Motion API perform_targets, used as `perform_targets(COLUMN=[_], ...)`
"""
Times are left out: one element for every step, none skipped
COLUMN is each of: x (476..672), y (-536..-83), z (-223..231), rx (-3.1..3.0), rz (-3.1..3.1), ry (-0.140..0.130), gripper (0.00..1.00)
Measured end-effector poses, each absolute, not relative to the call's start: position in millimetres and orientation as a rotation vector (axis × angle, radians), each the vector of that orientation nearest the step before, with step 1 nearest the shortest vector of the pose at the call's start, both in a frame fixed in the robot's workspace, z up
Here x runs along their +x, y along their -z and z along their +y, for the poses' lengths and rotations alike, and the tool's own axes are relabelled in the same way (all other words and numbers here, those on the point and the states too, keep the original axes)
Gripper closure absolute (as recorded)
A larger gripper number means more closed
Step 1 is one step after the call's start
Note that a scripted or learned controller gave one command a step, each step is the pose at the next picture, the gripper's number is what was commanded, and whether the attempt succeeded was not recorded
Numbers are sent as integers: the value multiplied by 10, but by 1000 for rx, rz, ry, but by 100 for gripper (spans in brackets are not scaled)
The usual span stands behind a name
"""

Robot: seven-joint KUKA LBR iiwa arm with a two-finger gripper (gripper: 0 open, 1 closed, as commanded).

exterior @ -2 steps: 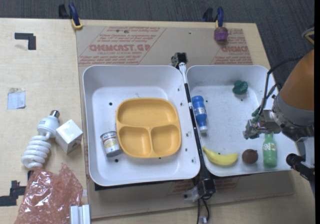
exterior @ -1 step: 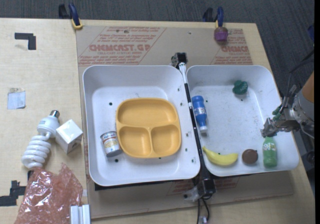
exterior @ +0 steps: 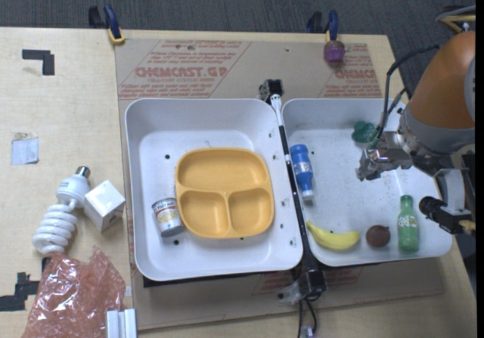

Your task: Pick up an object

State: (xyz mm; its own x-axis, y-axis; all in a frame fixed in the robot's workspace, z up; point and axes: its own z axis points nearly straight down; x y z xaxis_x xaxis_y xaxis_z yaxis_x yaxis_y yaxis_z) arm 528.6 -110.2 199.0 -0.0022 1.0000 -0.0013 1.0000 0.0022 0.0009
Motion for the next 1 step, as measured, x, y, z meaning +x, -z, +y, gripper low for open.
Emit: perform_targets(x=[4827], y=[-1887], z=[-1766], rx=[2220], rz=[2222], ry=[1], gripper=[100])
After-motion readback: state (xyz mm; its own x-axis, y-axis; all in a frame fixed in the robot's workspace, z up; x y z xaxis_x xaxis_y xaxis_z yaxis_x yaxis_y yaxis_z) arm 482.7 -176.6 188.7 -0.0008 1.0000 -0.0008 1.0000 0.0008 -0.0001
